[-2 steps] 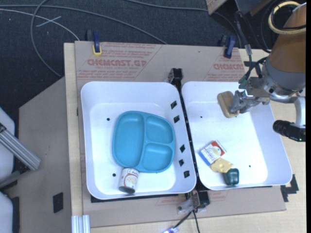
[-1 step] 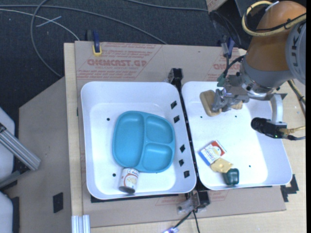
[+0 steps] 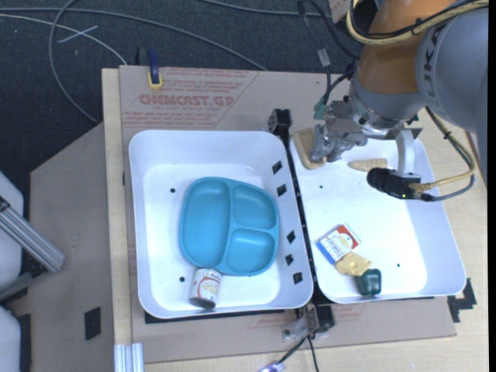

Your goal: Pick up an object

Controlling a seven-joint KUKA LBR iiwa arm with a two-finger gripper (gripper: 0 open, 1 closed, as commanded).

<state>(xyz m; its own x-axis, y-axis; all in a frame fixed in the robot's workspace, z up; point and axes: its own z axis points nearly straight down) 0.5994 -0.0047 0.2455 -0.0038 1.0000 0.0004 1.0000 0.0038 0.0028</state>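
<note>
My gripper (image 3: pixel 328 147) hangs over the far left corner of the right bin (image 3: pixel 418 231). A flat tan piece (image 3: pixel 308 150) lies right under and beside it, against the bin's left wall. Whether the gripper touches it I cannot tell. A second tan, cone-like piece (image 3: pixel 369 163) lies just to the right of the gripper. Near the bin's front sit a red, white and blue packet (image 3: pixel 338 243), a yellow lump (image 3: pixel 353 265) and a dark green object (image 3: pixel 370 281).
The left bin (image 3: pixel 151 208) holds a blue divided plate (image 3: pixel 229 225) and a small can (image 3: pixel 205 287) lying at its front. A black unit with a cable (image 3: pixel 387 183) hangs off the arm above the right bin. Black clips (image 3: pixel 288 208) line the shared wall.
</note>
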